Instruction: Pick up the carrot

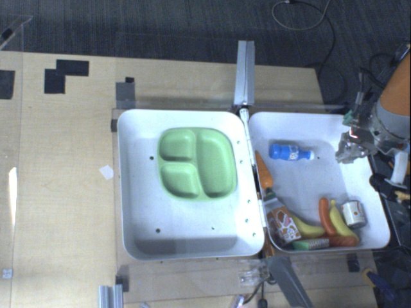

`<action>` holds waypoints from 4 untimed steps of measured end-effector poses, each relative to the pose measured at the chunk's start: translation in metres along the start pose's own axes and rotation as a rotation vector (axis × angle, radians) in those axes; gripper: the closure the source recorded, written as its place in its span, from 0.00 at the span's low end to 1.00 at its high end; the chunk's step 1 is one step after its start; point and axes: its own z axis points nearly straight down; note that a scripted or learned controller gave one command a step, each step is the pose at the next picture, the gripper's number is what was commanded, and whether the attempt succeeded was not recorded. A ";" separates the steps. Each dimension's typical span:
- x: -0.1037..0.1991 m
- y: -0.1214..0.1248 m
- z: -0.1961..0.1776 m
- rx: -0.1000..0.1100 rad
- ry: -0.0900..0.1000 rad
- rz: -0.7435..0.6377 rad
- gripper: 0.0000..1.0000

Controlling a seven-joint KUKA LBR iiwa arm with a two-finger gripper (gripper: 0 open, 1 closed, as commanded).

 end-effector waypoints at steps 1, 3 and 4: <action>-0.002 0.038 -0.031 -0.004 0.000 0.053 1.00; 0.015 0.095 0.101 -0.004 0.000 0.382 1.00; 0.019 0.096 0.090 -0.006 0.001 0.369 1.00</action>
